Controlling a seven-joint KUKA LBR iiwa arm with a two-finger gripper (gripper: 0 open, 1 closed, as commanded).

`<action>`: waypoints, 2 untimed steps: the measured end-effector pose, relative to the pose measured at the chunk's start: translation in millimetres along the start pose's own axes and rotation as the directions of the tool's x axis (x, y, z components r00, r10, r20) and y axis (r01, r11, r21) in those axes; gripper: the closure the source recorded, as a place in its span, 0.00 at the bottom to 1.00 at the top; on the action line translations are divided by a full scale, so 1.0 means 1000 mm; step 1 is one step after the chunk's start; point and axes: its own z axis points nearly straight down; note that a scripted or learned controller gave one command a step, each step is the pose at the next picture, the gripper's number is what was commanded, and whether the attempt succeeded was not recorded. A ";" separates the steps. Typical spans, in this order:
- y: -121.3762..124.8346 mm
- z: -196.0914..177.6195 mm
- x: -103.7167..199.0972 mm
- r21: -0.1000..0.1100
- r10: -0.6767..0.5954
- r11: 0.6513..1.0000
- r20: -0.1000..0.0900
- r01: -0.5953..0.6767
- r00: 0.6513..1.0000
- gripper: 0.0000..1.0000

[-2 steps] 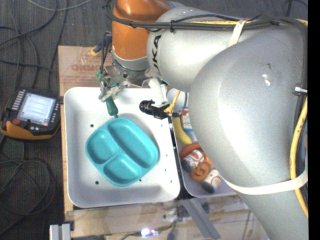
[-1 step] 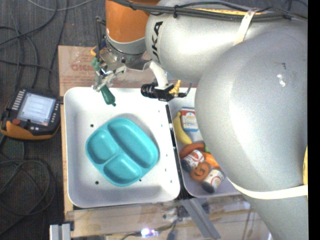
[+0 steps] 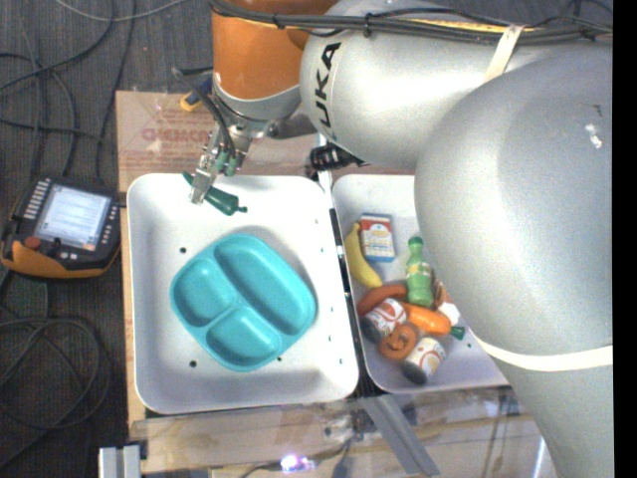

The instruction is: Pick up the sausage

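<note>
The pincer [image 3: 202,189] sits way up in the far left corner of the left shallow white bin [image 3: 149,366], and its thin metal fingertips [image 3: 198,195] look pinched close together right at a small dark green object [image 3: 228,205] lying on the bin floor; the tips touch its end, but honestly I can't tell if they're actually clamped on it or just resting against it. The thing we're after, the reddish-brown curved sausage [image 3: 382,297], is over in the right shallow white bin [image 3: 478,374], well apart from the pincer, lying between a yellow banana [image 3: 360,259] and a small red-and-white can [image 3: 386,318]. Packed around it are a green plastic bottle [image 3: 419,273], an orange carrot [image 3: 430,319], a brown pretzel-like ring [image 3: 399,342], a second little can [image 3: 426,357] and a small red-and-white carton [image 3: 376,237]. In the left bin there's a big teal plastic divided plate [image 3: 244,300] taking up the middle, just near the pincer but not touching it. The grey arm [image 3: 498,167] comes in from the right, its fat body hanging over most of the right bin's right side, with the orange band [image 3: 257,33] above the wrist and the wrist tilted down to the left. An orange-edged handheld pendant with a screen [image 3: 62,227] lies off the surface to the left.
</note>
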 end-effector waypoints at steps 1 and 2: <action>0.005 -0.006 0.030 0.001 -0.076 0.997 0.001 0.076 0.997 1.00; 0.010 0.008 0.022 -0.001 -0.417 0.909 0.001 0.417 0.909 1.00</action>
